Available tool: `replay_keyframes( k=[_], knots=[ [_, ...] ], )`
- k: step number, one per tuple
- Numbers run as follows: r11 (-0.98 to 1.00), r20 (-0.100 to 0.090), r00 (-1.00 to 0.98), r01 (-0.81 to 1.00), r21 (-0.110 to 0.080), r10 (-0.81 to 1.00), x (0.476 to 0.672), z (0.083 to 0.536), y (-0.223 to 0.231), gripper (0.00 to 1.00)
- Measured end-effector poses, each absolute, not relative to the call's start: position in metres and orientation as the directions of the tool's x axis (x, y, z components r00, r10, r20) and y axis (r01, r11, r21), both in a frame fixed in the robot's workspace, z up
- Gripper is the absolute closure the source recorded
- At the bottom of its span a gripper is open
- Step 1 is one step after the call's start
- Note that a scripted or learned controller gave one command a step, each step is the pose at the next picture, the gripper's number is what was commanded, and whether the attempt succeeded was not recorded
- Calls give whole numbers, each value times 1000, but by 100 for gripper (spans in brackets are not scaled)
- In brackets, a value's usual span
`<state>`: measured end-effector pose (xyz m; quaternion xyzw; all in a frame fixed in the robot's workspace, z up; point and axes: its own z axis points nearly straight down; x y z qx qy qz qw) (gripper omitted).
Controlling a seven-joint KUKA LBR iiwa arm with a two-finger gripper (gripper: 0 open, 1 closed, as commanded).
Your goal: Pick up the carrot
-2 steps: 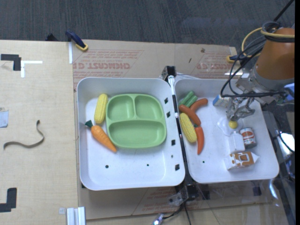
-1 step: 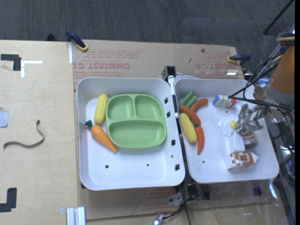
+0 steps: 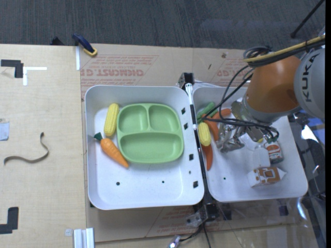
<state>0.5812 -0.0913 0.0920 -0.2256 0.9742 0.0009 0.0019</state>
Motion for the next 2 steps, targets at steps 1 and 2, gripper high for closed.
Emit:
replay_keyframes(
  k=[1,2],
  knots=[
    [606,-7,-606,-795,-5,-795,623,94,-133,100],
    [308,-3,-308,-951,-1,-951,555,92,-125,100]
  ],
)
